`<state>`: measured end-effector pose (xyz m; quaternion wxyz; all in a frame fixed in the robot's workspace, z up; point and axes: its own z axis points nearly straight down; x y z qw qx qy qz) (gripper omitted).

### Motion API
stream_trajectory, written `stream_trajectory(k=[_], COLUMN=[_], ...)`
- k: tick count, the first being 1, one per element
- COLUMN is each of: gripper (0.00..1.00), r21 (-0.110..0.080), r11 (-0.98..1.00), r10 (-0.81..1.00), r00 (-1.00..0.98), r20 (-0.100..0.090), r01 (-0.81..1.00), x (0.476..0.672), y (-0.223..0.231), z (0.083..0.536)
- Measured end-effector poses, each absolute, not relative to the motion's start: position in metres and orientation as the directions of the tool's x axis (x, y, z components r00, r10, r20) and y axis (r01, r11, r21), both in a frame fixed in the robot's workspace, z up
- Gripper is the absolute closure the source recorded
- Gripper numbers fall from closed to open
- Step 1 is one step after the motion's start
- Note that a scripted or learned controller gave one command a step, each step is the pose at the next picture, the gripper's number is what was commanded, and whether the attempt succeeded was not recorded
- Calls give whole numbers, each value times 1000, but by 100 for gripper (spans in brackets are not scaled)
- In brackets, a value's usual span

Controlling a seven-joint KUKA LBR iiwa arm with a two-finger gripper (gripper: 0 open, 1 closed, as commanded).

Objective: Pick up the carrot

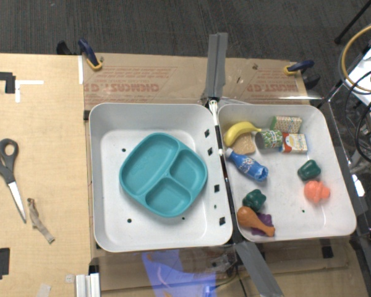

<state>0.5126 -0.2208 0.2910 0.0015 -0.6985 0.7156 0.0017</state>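
You'll find the carrot (255,220) in the right bin (340,224), near its front left corner. It lies on a slant: the thick end faces upper left, and the thin tip points lower right across a purple item (265,219).

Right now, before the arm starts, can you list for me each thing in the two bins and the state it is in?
Teal divided plate: flat in the left bin, nothing on it.
Carrot: lying at the right bin's front edge, partly on a purple item.
Banana: lying at the back.
Blue bottle: on its side.
Green can: on its side.
Small carton: lying flat.
Orange fruit: loose, apart from others.
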Motion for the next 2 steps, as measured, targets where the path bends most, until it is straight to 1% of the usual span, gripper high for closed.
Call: stream_trajectory(k=[1,2], gripper=[100,100], r21=[-1,-3], r11=[-368,-697], r10=[-930,-717], r00=[368,697], r20=[-5,-6], r01=[-930,-717], x=[479,484], y=[-221,-212], z=[298,290])
